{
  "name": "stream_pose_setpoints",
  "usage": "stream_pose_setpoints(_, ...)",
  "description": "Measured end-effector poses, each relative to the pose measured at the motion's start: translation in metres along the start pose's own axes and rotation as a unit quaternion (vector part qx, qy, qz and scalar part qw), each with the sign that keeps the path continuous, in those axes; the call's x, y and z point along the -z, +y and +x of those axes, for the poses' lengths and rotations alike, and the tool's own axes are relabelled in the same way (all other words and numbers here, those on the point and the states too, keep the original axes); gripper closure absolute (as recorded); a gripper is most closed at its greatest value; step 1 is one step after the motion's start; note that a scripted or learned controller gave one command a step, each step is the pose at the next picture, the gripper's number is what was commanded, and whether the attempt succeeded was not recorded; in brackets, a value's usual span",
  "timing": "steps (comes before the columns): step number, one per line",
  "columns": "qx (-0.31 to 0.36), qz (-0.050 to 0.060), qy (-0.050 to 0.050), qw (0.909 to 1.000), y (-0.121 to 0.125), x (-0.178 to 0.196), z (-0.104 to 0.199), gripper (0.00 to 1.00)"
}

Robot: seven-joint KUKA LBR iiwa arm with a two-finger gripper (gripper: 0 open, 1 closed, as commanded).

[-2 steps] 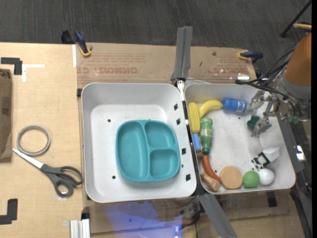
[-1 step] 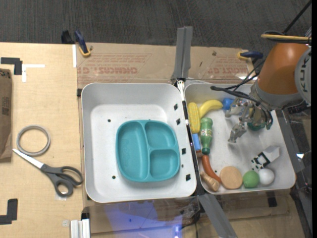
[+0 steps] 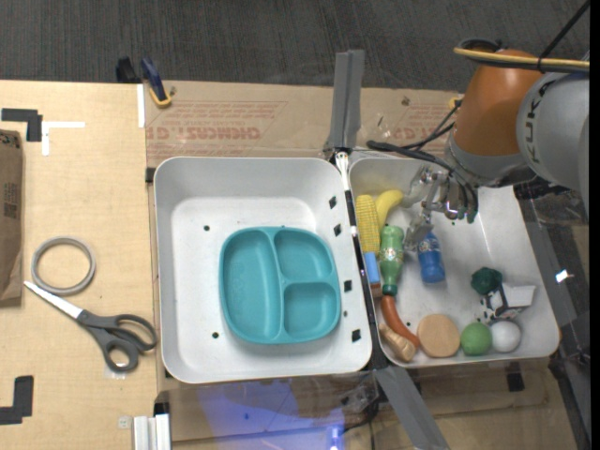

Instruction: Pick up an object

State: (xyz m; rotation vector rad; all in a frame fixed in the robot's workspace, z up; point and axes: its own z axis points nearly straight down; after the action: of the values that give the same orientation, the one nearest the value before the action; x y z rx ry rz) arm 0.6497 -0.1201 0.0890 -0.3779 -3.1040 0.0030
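The tool [image 3: 439, 204] is seen low over the upper middle of the right bin [image 3: 530, 242], hung from the grey arm [image 3: 553, 129] with its orange band. Whether it is apart or together cannot be told.

No thing is seen clamped in it. A blue bottle [image 3: 430, 259] lies just below the tool, very near it; whether the two touch cannot be told. A green bottle [image 3: 390, 259] lies to the left of the blue one, along the bin's left side, with a corn cob [image 3: 368, 223] beside it and a banana [image 3: 389, 202] just above. The banana is found just left of the tool.

Further down, a sausage-like piece [image 3: 394, 324] is laid near the bin's lower left corner, and a tan round piece [image 3: 438, 335] is set beside it. A green ball [image 3: 476, 337] and a white ball [image 3: 505, 336] are placed to its right, along the lower wall. A dark green thing [image 3: 486, 280] with a white tag is seen above them, well apart from the tool.

In the left bin [image 3: 178, 251] a teal divided plate [image 3: 279, 284] is held. On the surface [image 3: 75, 186] to the left, scissors [image 3: 98, 324] and a tape ring [image 3: 64, 263] are laid, near each other.
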Motion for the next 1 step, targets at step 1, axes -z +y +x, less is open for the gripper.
stream_pose_setpoints(1,-0.009,-0.001,-0.009,0.9999,-0.0029,0.0030,0.0553,0.00)
